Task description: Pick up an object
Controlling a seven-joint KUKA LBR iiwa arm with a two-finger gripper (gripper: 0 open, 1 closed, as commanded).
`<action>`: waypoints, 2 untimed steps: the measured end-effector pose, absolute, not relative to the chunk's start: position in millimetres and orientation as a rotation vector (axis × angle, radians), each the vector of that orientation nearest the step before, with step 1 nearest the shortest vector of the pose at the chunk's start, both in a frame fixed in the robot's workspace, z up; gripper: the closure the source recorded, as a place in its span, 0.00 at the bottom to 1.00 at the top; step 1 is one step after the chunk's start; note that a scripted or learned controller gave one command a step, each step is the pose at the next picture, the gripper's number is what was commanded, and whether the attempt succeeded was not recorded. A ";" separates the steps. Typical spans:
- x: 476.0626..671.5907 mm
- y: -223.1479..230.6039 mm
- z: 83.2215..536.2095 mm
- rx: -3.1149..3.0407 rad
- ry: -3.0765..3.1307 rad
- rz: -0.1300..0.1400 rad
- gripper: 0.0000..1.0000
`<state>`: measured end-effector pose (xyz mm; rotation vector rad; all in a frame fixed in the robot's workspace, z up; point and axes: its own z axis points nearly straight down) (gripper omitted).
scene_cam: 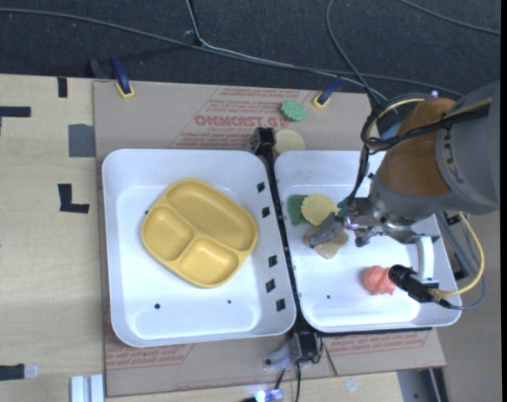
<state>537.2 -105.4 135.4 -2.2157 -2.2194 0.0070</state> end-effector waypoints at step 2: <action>538.0 -105.1 96.0 -2.221 -2.225 0.000 1.00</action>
